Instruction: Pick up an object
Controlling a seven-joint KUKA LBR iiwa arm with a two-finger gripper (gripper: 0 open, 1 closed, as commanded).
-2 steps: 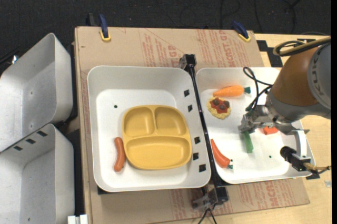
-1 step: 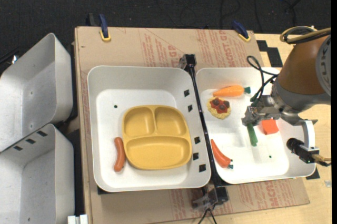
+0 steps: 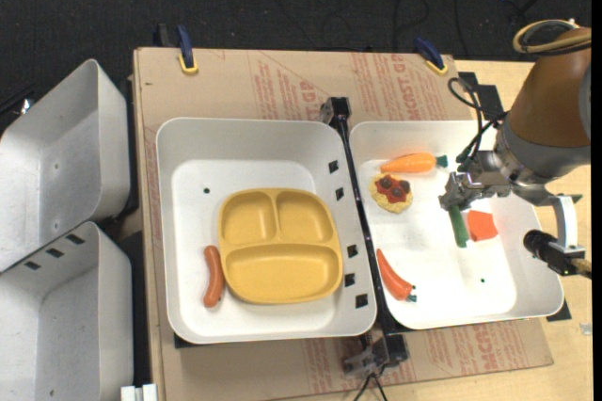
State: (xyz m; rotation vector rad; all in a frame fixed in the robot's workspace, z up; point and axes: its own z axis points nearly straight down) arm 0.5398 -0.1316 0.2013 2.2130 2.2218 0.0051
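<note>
Nearest the camera the chili pepper [image 3: 395,274] lies untouched in the right bin [image 3: 536,300], while the gripper [image 3: 458,199] sits low over the green stick [image 3: 458,227] beside the orange block [image 3: 481,226], jaws probably pinching its top end but can't tell, so next: confirm closure, then lift straight.

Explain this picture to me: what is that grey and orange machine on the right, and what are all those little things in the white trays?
That is a robot arm reaching in from the right, seen by one camera above the bench. Its gripper is low over the right bin, just above a green stick and an orange block. I cannot tell whether it grips anything. That bin also holds a toy carrot, a small tart and a red pepper. The left bin holds a yellow divided plate with a sausage beside it.
</note>
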